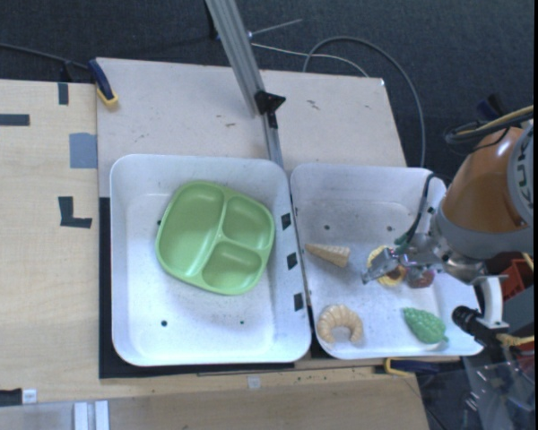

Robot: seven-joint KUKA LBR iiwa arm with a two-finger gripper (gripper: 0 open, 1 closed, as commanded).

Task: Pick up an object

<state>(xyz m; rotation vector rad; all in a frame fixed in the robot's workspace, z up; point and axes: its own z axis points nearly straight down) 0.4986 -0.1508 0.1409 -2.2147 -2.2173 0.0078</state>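
The worktop (206,106) carries 2 shallow white bins side by side. The left bin (134,240) holds a green divided plate (215,237) with 3 compartments, lying tilted toward the bin's upper middle. The right bin (359,191) holds 4 small toy foods: a croissant (341,323) near the front edge, a green leafy piece (424,325) at the front right corner, an ice-cream cone (328,254) near the middle, and a small yellow piece (383,265) just right of the cone.

The grey arm (484,200) reaches in from the right, and the pincer (387,269) sits low over the yellow piece, apparently touching or nearly touching it. The view is too blurred there to tell how far the pincer is spread or whether it has hold of anything.

Judging from this, the step in hand is the grasp on the yellow piece. To do it well, the pincer should settle squarely over the piece's middle, close across its narrow width, and lift straight up, clear of the reddish bit (421,279) beside it and of the cone.

The yellow piece is too small and too hidden to give a clear long axis. The nearby cone, for comparison, lies flat with its long axis roughly left-right, tip toward the left bin.
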